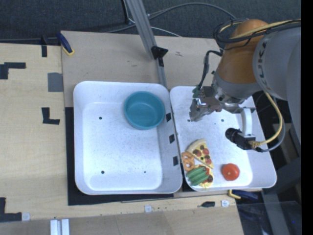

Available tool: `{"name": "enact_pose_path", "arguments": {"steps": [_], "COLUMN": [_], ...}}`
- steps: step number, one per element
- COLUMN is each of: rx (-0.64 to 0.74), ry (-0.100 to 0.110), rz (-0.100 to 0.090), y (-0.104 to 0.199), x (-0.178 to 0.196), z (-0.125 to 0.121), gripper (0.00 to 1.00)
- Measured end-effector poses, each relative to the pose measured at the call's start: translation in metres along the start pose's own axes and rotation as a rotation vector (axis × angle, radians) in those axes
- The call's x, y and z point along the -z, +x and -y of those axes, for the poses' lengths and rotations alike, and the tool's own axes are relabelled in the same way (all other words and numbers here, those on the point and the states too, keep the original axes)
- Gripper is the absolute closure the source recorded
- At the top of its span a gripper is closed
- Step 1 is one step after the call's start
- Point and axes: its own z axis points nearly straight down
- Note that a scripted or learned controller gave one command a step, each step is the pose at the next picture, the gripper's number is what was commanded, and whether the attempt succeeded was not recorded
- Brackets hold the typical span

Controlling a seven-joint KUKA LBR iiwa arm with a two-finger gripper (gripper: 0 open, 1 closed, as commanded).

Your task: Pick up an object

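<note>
Nothing had been picked up yet. The gripper (196, 112) hung over the far part of the right white bin (261, 180), and I could not tell how it was set. The toy pizza slice (198, 163) and small red tomato (230, 171) lay near. A round blue bowl (144, 110) sat in the left white bin (98, 151).

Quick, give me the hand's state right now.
Hand: over the right bin, nothing seen in it; open or closed cannot be told.
</note>
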Motion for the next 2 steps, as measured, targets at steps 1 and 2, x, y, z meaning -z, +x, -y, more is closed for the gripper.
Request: {"name": "enact_pose_path", "arguments": {"steps": [1, 2], "rx": [0.001, 0.000], "ry": [0.000, 0.001], "rz": [0.000, 0.000], "y": [0.059, 0.111], "x": [0.004, -0.003], "z": [0.015, 0.040], "gripper": [1.00, 1.00]}}
